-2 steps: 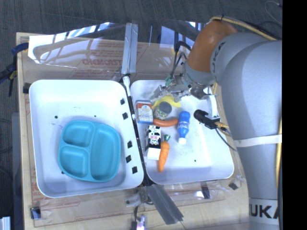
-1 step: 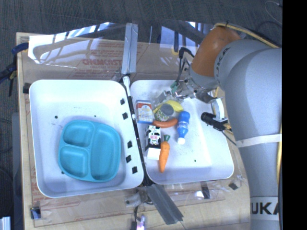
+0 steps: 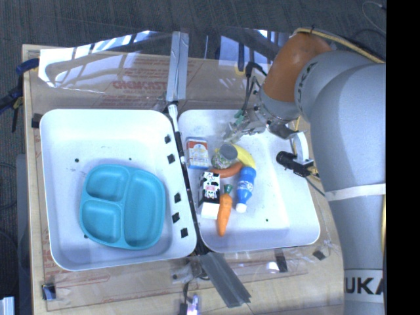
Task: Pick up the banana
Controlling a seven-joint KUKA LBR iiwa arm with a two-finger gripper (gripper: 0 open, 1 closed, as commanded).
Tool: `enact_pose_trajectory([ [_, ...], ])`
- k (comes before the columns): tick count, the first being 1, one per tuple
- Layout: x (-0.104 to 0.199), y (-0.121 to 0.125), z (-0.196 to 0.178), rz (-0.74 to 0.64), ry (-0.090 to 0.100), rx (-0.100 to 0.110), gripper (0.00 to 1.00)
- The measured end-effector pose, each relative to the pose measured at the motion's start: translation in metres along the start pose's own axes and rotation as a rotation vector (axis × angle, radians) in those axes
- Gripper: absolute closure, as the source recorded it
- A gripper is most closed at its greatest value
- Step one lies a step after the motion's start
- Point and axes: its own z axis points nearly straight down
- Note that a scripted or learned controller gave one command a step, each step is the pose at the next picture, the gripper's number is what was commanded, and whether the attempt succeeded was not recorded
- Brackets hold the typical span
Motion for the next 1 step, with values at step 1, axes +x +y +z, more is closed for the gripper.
enact_pose_trajectory([
  [1,0.0002,0.0000,0.0001,-0.001,0.000,0.000,0.00],
])
